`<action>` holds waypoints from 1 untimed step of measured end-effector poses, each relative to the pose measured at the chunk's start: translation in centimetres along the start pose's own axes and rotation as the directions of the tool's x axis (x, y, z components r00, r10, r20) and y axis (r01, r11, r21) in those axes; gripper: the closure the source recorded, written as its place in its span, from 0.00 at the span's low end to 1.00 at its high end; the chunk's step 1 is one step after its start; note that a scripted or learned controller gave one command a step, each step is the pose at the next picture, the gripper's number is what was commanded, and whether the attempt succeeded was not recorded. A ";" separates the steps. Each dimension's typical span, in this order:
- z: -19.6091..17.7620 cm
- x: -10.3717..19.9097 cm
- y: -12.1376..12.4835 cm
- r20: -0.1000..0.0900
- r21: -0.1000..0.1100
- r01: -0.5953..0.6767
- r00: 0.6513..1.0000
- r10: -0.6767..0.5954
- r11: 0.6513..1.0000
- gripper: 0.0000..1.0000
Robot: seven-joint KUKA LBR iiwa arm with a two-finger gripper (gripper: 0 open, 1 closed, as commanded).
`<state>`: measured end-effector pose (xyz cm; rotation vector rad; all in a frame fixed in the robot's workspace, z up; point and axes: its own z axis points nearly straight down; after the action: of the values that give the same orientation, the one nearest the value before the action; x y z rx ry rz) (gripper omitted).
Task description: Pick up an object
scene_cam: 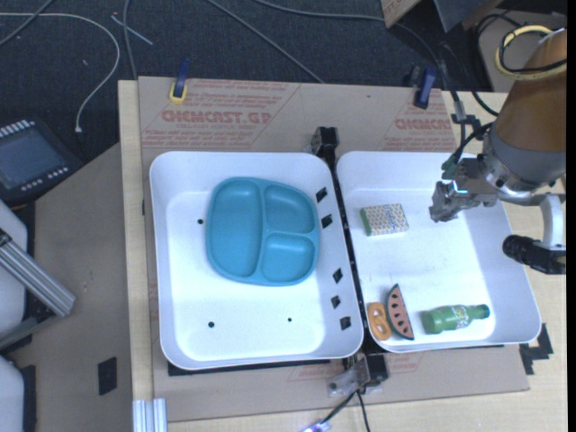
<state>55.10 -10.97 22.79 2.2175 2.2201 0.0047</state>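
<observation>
Camera view, looking down at a slant on a brown bench [270,106] that carries 2 shallow white bins side by side.

The left bin [180,331] holds 1 thing: a blue plate [263,230] with 3 sections, lying flat in the upper middle of the bin.

The right bin [504,268] holds 4 small things. A small speckled sponge [383,219], roughly rectangular, lies near the bin's upper left. Along the front edge, a slice of toy watermelon [400,312] with dark seeds lies just beside a small orange piece [379,321], which sits at the bin's front left corner. To the right of these, a green bottle [454,317] lies on its side, near the watermelon slice but apart from it.

The arm [533,106], grey with an orange band, comes in from the right. Its gripper [447,203] hangs over the upper part of the right bin, to the right of the sponge and apart from it. Whether the gripper is open or closed cannot be told from this angle, and nothing is seen in it.

All 4 small things rest on the bin floor. Loose cables [90,25] trail across the dark floor beyond the bench.
</observation>
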 end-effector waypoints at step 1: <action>0.3 5.6 0.6 -0.004 0.005 0.005 1.000 -0.005 1.000 1.00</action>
<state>55.65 -5.32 22.45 2.2164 2.2303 0.0033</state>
